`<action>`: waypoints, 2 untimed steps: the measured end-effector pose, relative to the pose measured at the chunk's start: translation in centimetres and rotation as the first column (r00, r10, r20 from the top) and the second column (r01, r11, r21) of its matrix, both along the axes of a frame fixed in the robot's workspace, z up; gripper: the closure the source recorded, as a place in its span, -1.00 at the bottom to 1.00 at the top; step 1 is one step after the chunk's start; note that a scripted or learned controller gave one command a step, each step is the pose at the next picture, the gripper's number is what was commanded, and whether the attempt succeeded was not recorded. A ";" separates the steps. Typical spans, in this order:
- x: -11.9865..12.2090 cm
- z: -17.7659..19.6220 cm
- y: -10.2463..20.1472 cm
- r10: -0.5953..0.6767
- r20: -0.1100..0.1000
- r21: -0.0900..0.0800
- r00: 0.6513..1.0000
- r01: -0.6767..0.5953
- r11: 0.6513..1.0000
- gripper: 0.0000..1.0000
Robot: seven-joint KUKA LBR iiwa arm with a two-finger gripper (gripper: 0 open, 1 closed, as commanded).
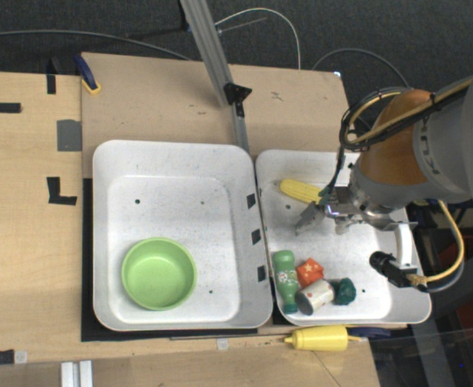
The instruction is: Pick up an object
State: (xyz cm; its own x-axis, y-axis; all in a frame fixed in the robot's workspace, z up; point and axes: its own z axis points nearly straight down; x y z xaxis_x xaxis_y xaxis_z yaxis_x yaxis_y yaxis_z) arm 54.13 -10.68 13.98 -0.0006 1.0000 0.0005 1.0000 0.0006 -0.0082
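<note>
Where the dark carpeted floor shows at the top and right, a pale wooden bench [26, 216] spreads beneath it, marked with black tape pieces and a grey patch, with a raised plywood board [163, 95] under the bins.

Left bin [115, 168]: shallow, white, speckled plastic, rounded corners. Holds one green bowl [159, 273], round, smooth, matte, lying near the front left corner.

Right bin [397, 305]: same make, touching the left bin along its side. Contents:
- yellow corn cob [300, 190], ridged, lying near the back left, just beside the gripper;
- green bottle [284, 279], cylindrical, lying along the left wall;
- red-orange block [309, 272], angular, beside the bottle;
- white and grey cylinder [314, 297], lying on its side at the front;
- dark teal lump [345, 291], rounded, touching the cylinder.

Arm [429, 147]: grey casing, orange band, black and yellow cables looping about it. Gripper [321, 214]: metal, low over the right bin, fingers spread apart with nothing between them, one fingertip close to the corn.

Other items: slanted metal pole [208, 39] from the top; yellow-handled tool [321, 339] at the front edge of the bench; thin cables on the floor.
</note>
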 end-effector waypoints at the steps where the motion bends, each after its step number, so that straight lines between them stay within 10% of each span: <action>1: 0.0 -5.1 0.0 0.001 0.008 -0.002 1.000 -0.001 1.000 -1.00; 2: 0.0 -4.0 0.1 0.002 0.006 0.000 1.000 -0.002 1.000 1.00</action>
